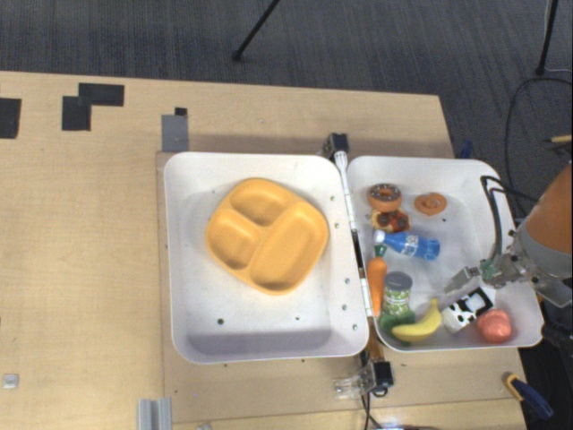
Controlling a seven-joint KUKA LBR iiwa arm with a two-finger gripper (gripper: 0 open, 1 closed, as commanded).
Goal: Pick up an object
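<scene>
The hand (472,282) hangs low in the right bin (466,170), fingers spread with nothing between them, just above a black-and-white object (466,310). Beside that object lie a pink ball (494,326) and a banana (418,326)

Wooden bench (81,267) bears two white bins (192,325) (466,170) side by side.

No legible text, brand, number or sign can be made out. A label is borne by the small green-capped jar (396,296) and another by the blue bottle (407,245) in the right bin (466,173), but their print is too small and blurred to be read.
</scene>
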